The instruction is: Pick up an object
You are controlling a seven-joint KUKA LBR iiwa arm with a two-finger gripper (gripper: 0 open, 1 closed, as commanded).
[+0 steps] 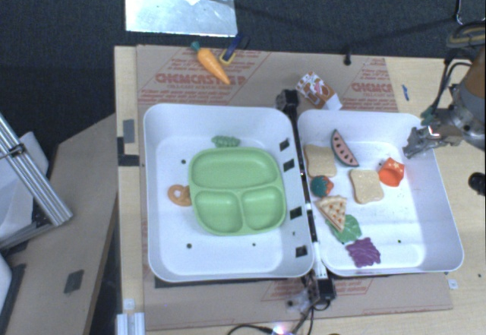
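Over the right bin (pixel 440 238), seen from above, we find the gripper (pixel 420 142) at the far right rim, arm entering from the right; we can't tell from this angle whether it is open or closed, and nothing shows in it. Nearest candidate is the orange piece (pixel 391 172), just beside the gripper, lying on the bin floor near the right wall. We judge it a small toy food: light, stiff plastic, probably smooth and a bit slippery, not fragile. It looks chunky enough to pinch across its narrow sides, from straight above. Colour is orange-red with a pale edge; exact shape too small to tell. Others in the same bin: melon slice (pixel 344 148), two toast pieces (pixel 367 187), sandwich wedge (pixel 332 211), grapes (pixel 364 251); mostly flat, harder to grab, we reckon. Left bin (pixel 163 250) holds a green tray (pixel 231 191).
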